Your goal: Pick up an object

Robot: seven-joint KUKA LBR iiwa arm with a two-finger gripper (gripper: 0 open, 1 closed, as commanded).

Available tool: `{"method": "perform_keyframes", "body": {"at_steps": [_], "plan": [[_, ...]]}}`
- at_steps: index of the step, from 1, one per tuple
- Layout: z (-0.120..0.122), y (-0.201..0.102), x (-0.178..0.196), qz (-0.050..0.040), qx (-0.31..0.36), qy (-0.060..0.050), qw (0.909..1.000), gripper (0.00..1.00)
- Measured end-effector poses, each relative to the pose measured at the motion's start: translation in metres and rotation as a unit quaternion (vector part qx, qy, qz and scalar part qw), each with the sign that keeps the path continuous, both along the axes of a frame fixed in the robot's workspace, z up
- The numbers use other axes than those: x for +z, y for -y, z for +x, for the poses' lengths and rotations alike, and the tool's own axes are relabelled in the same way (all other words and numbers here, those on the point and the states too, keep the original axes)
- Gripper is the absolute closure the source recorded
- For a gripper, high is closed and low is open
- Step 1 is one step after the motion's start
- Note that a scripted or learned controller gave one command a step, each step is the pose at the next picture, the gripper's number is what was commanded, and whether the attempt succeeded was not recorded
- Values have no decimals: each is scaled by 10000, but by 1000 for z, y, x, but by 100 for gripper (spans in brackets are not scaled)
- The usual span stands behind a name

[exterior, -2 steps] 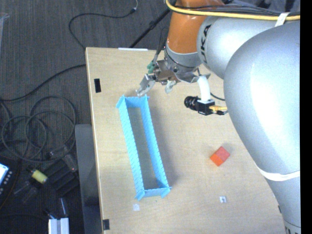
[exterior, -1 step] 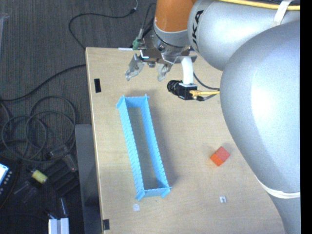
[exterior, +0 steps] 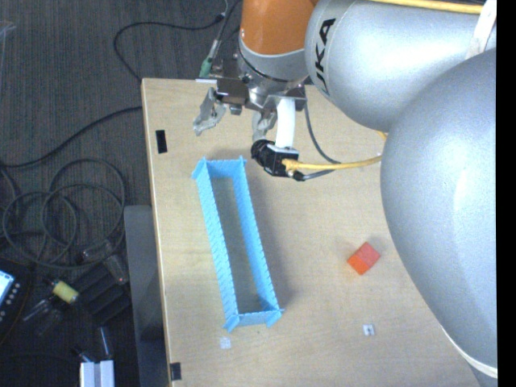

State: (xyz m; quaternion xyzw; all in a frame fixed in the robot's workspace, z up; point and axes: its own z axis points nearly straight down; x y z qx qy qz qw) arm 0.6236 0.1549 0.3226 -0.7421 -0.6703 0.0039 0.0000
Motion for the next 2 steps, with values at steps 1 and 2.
{"method": "perform_keyframes", "body": {"at_steps": [1,2], "plan": [[1,0,5,-39,0,-30,10000,100],[-46,-29,44,-1,560,-3,9984,100]]}}
